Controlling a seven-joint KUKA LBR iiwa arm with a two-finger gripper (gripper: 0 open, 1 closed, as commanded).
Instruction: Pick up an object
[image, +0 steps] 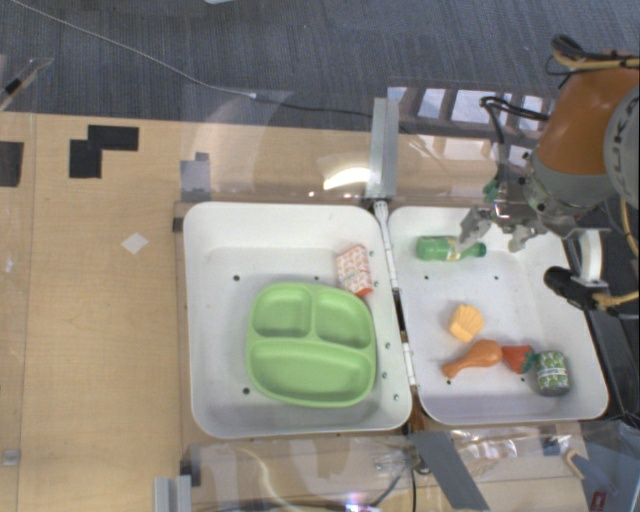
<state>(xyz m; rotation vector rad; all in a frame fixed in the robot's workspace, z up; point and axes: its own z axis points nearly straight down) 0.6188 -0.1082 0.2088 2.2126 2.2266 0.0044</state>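
Open two-finger gripper (495, 232) beside small green plastic bottle (447, 248), lying flat; prob light, stiff, slick — grab mid-body.

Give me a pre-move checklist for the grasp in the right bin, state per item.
1. Gripper over the right bin, at its far side: ok.
2. Target within reach: green bottle lies on its side, one finger at its right end: ok.
3. Bottle between both fingers: not ok, the other finger sits off to its right.
4. Neighbours clear of the grasp: yellow piece, orange drumstick and green-topped can lie nearer the front: ok.
5. Left bin items out of the way: green divided plate, small carton: ok.
6. Finger height above bin floor: cannot tell.
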